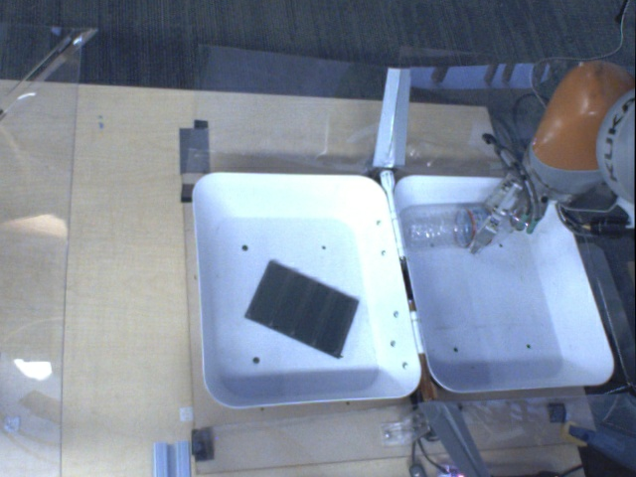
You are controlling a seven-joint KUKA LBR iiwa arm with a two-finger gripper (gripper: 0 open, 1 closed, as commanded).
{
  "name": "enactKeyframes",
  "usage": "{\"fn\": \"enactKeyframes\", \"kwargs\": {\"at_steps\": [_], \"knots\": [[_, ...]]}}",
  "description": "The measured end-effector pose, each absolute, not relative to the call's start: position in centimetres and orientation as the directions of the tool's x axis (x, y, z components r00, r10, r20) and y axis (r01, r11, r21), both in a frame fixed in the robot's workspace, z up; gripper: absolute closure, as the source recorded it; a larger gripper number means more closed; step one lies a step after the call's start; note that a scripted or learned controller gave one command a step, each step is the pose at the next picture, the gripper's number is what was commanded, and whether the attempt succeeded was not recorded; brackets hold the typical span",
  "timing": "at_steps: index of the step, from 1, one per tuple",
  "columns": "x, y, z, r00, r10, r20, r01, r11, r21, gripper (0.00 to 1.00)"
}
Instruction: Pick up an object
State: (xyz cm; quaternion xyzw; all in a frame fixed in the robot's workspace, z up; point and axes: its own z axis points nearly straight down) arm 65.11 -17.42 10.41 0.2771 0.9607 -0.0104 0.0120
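A dark grey flat rectangular pad (301, 307) lies tilted on the floor of the left bin (219, 266). A clear plastic bottle (437, 232) lies on its side near the back left of the right bin (556, 356). My gripper (487, 227) reaches in from the right, low over the back of the right bin, right at the bottle's right end. The bottle is transparent and faint against the white floor, so I cannot tell whether the gripper touches it.
The two bins meet along a raised middle rim (402, 276). A metal post (392, 117) stands behind that rim. The arm's orange band (581, 117) and cables hang over the back right corner. Wooden bench (119, 266) spreads to the left.
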Motion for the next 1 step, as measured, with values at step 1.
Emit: {"fn": "enactKeyframes", "kwargs": {"at_steps": [1], "knots": [[64.96,-12.49,18.67,-0.745,0.667,-0.034,0.667,0.745,-0.013,1.0]]}}
